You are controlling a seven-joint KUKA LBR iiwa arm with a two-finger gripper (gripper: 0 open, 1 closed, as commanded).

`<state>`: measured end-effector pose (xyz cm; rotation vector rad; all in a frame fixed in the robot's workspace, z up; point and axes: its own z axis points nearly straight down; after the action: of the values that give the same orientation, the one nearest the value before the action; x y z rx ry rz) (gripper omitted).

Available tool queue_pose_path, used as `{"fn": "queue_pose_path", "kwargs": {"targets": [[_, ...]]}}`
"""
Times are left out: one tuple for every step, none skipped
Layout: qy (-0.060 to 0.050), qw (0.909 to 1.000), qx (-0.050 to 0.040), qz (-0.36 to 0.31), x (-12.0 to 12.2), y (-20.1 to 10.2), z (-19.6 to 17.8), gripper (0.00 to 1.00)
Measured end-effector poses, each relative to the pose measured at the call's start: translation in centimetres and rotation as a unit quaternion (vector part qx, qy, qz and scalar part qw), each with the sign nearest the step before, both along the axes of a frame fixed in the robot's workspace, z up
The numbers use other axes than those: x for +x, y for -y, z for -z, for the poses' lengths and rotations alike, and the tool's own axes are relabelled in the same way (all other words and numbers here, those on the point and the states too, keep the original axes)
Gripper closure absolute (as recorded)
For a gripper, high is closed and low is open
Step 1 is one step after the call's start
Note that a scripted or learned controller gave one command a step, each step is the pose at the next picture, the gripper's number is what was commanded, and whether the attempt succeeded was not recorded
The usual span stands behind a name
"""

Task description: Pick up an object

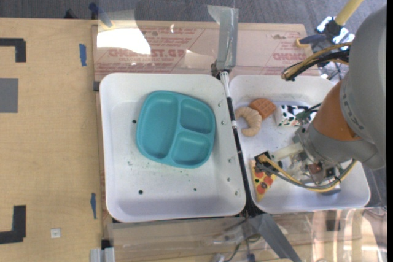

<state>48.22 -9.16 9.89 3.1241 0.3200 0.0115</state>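
1. Pale plywood bench (43,150) spreads under everything, with black tape marks and blue tape bits on its left part.
2. Smooth, shallow white plastic left bin (116,193) has rounded corners and a speckled floor, with broad bare floor near its front and left walls.
3. Similar white right bin (359,196) touches the left bin along a shared middle edge; it is more crowded, with little free floor.
4. Grey arm with an orange band (334,119) reaches in from the right and hangs low over the right bin's middle.
5. Glossy teal plate with three compartments (176,129) lies flat in the left bin, nearer the back and the right wall.
6. Gripper (310,169) sits among yellow cables; whether it is wide, narrow or holding anything cannot be told.
7. Tan croissant-shaped toy (250,120) lies near the right bin's left wall, touching a brown waffle-textured piece (264,107).
8. Orange spotted slice (263,180) lies by the front left, just beside the gripper.
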Motion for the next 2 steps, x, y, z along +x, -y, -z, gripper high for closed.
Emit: {"fn": "queue_pose_path", "kwargs": {"targets": [[-0.001,0.9883,0.0012,-0.152,-0.1,4.3,1.1,1.00],[0.001,0.9048,0.0072,-0.426,0.4,9.1,1.0,1.00]]}}
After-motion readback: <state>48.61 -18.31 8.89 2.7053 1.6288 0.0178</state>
